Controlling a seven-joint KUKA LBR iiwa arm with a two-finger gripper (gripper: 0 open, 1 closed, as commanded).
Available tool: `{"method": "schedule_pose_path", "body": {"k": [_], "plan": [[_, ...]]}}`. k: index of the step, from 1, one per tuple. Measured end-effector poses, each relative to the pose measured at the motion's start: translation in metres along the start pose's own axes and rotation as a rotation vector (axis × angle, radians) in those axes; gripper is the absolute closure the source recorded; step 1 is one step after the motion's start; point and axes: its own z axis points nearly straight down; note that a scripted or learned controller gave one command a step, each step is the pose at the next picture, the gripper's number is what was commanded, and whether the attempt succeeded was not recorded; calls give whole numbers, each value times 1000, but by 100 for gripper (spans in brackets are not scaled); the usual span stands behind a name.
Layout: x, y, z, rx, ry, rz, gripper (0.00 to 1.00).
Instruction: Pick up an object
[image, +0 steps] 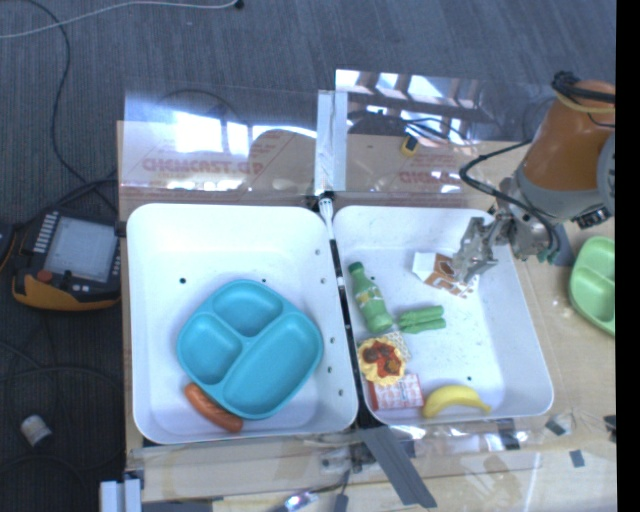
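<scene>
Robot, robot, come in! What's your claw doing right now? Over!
Gripper low in right bin, over the small packet. Nothing seen held. Green bottle, bean pod, banana lie apart, not blocking.

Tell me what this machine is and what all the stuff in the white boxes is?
It is a robot arm, grey and orange, reaching in from the right. One camera above the bench looks down on two white bins. Its end effector is over a small flat packet in the right bin; I can't tell if it has grabbed it. That bin also has a green bottle, a green pea pod, a snack bag and a banana. The left bin has a blue divided plate and a hot dog.
</scene>
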Motion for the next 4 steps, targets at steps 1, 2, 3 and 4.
{"method": "schedule_pose_path", "body": {"k": [1, 2, 3, 4], "plan": [[17, 1, 15, 2, -46, 120, 100], [53, 0, -43, -4, 0, 298, 100], [51, 2, -53, -6, -6, 296, 100], [49, 6, -77, 2, 0, 7, 100]]}}
